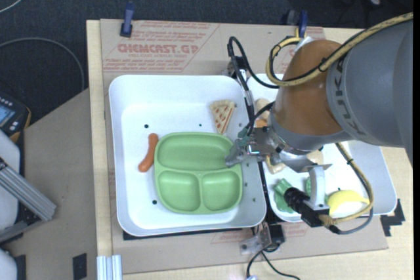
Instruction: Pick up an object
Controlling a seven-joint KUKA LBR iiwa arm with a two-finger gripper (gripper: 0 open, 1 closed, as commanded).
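the green tray (197,172), a plate with three compartments, lies flat in the left bin (125,141), filling its middle and lower half, and it looks like the thing the arm is after, since the gripper (237,153) sits right at the tray's three o'clock edge, low against the rim; whether it has closed on that rim or merely touches it i cannot tell, as the wrist hides that part, and nothing shows as lifted. a rim is the sensible place to take a shallow plate, there being nothing else on it to pinch. at the tray's nine o'clock an orange sausage (148,152) lies on the bin floor just beside it, and at one o'clock a wedge of toast (223,115) rests near the bin's far corner, both loose and apart from the gripper. the arm (315,101) reaches across from three o'clock, its bulk over the right bin (387,187), where a yellow lemon (346,202) and a green piece (283,193) show below the wrist
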